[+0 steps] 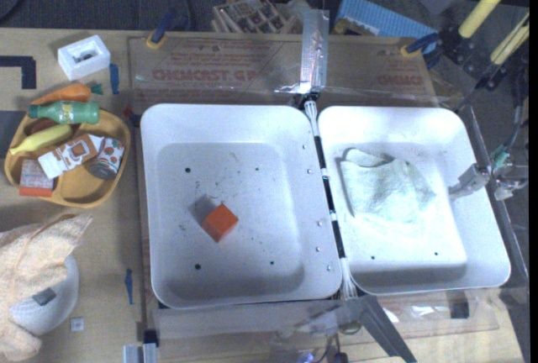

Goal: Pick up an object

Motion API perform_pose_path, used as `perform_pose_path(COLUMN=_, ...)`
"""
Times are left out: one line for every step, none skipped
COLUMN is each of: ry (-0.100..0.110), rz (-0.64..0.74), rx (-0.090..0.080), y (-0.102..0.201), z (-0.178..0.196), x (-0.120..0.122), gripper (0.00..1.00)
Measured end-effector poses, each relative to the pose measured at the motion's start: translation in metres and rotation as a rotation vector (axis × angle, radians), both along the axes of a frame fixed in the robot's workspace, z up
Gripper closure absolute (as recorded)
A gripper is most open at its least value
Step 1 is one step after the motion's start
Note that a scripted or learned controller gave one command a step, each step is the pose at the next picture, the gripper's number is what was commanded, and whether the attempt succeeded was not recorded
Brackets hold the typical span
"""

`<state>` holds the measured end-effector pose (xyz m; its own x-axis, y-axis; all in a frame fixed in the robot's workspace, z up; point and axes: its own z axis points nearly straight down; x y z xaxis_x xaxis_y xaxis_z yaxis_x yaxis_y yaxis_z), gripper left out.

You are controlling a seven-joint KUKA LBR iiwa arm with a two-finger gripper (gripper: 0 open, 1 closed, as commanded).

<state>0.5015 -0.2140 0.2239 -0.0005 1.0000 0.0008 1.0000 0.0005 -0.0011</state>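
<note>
From above, two shallow white bins sit side by side on the worktop, their inner rims touching down the middle.

The left bin holds one small orange block, lying a little below and left of the bin's centre, apart from every wall, with a dark shadow just to its upper left. The floor around it is speckled with small dark marks.

The right bin holds a crumpled white cloth, spread over the upper middle of the floor, one corner folded near the bin's upper left.

At the right bin's right rim a grey metal part reaches in from the right, level with the cloth and just beside it. Whether this is the claw, and whether it is spread or pressed together, cannot be told.

Left of the bins, a tan bowl on the worktop is heaped with toy groceries: a green bottle, a yellow banana and small printed packets whose print is too small to read. A small white box sits above it.

Behind the bins lies a clear plastic sheet with reddish lettering that appears upside down and cannot be read with confidence.
</note>
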Motion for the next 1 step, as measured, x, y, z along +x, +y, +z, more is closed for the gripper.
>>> perform_pose_path(ry=-0.004, rz=-0.090, rx=-0.002, y=0.0694, z=-0.0278, x=0.0746, gripper=0.00)
